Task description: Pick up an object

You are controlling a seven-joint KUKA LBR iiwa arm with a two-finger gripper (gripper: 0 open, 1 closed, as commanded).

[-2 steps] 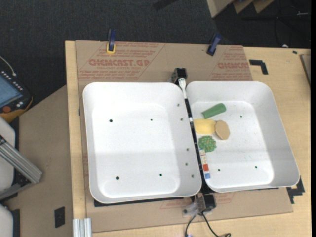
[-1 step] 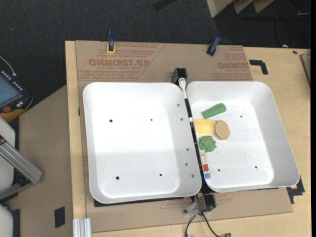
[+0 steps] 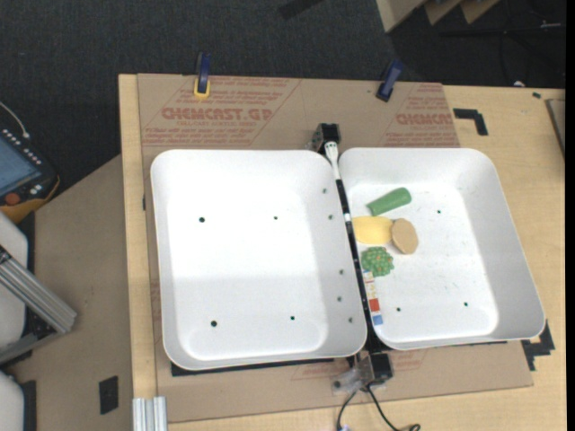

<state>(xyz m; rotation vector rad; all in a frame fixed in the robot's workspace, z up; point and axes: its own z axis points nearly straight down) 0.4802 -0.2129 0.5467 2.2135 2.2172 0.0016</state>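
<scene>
- right bin holds a green cylinder, a yellow block touching a tan disc, and a green knobbly ball; all lie near its left wall
- left bin beside it on the desk

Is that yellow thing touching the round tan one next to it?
Touching. In the camera view, the yellow block and the tan disc meet edge to edge, with no white bin floor between them.

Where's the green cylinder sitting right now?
The green cylinder lies in the right bin, near its left wall, just above the yellow block and tan disc.
</scene>
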